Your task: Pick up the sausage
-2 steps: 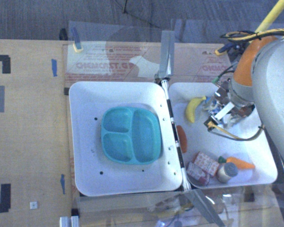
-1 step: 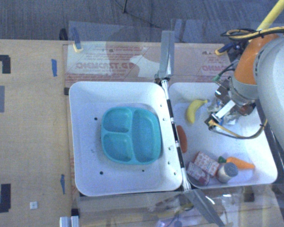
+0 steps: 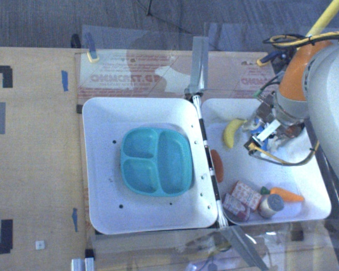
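The claw (image 3: 259, 141), grip state indeterminate, hovers right of the yellow banana (image 3: 232, 132); it should approach the reddish-brown sausage (image 3: 217, 165) against the right bin's left wall (image 3: 207, 134) from above.

Grey arm (image 3: 327, 95) w/ orange band, yellow cable

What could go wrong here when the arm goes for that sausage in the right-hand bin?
The sausage lies tight against the right bin's left wall, so a finger may hit the wall instead of slipping beside it.

The gripper sits near the banana, apart from the sausage; it could nudge or grab the banana by mistake.

The sausage is thin and rounded, so it might roll or slip out of a pinch.
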`<action>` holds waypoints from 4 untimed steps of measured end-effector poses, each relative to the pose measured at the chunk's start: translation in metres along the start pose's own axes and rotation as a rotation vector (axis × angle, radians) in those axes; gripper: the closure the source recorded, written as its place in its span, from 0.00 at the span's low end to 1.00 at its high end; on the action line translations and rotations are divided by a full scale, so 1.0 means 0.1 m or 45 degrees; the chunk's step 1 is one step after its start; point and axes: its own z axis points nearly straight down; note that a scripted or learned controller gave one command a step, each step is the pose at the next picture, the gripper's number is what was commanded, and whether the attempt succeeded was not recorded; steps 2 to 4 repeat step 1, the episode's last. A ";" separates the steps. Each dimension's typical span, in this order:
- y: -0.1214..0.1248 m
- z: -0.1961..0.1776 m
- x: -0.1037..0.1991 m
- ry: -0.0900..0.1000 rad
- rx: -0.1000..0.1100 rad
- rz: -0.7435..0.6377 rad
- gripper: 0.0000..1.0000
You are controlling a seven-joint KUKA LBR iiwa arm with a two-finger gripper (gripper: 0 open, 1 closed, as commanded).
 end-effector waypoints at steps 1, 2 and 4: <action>-0.45 -0.43 0.17 -0.001 0.006 0.180 0.00; -0.45 -0.43 0.17 -0.001 0.006 0.180 0.00; -0.45 -0.43 0.17 -0.001 0.006 0.180 0.00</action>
